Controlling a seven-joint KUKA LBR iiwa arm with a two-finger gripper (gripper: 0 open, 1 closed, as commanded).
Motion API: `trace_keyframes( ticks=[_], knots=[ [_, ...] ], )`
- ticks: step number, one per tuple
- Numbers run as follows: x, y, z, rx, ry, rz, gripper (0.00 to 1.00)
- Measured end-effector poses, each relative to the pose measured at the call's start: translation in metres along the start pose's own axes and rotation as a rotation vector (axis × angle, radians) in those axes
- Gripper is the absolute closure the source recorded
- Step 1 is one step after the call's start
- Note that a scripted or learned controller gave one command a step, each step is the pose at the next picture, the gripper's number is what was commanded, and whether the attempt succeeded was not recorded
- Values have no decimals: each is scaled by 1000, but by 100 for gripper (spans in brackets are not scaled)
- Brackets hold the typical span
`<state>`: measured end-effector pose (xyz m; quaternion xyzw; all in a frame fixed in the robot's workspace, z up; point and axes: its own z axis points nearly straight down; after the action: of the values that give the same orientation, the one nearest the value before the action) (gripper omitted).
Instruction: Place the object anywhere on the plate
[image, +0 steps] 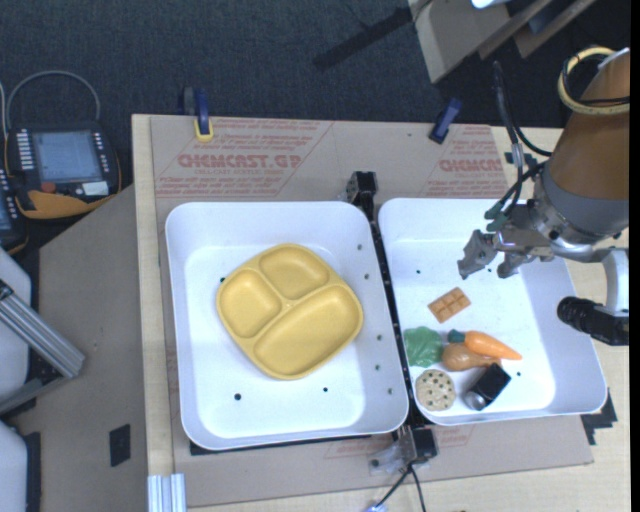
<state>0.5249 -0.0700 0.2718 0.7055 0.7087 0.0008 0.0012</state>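
A brown bench (150, 260) carried two shallow white bins side by side.

The left bin (190, 300) held a yellow divided plate (289, 310), lying flat near its middle. In the right bin (570, 390) the objects sat at the near side: a small tan waffle piece (449, 303), a green leafy item (422, 346), an orange carrot (488, 346) touching a brownish piece just left of it, a round cracker (435, 387) and a black block (489, 385). The gripper (495, 258) hovered over the far part of the right bin, its fingers spread apart with nothing between them, above and a little right of the waffle piece.
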Motion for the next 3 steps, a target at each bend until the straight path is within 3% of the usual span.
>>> trace_keyframes(
  ticks=[1,3],
  knots=[
    [50,-1,7,5,2,1,100],
    [142,23,9,0,1,0,100]
  ],
)
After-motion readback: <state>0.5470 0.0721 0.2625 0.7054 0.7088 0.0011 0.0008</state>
